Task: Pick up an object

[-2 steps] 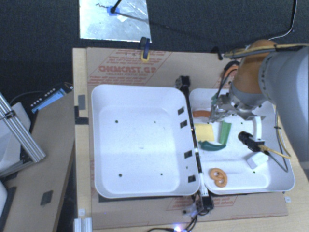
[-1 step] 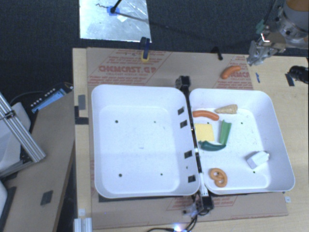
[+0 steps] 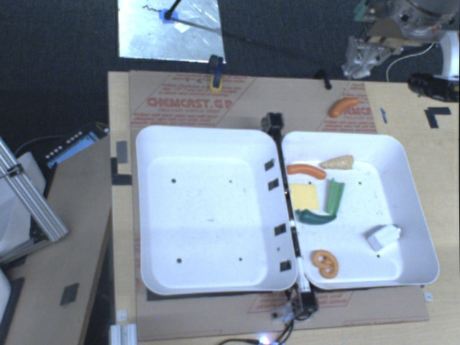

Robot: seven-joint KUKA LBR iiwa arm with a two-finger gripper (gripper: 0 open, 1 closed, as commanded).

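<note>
The right bin [image 3: 411, 192] holds an orange sausage [image 3: 306, 170], a tan wedge [image 3: 338, 162], a yellow square [image 3: 303, 197], a green stick [image 3: 334, 195], a dark green curved piece [image 3: 316, 218], a white block [image 3: 383, 236] and a pretzel [image 3: 325, 263]. A second orange sausage [image 3: 343, 106] lies on the bench behind that bin. My gripper [image 3: 359, 62] hangs at the top right, well behind and above the right bin, with nothing visible between its fingers.
The left bin [image 3: 154, 192] sits beside the right one, with black clips [image 3: 279, 185] along the shared edge. A yellow and blue clamp [image 3: 215, 75] stands behind it, near a shiny sheet [image 3: 171, 20]. A metal frame [image 3: 29, 200] stands at the far left.
</note>
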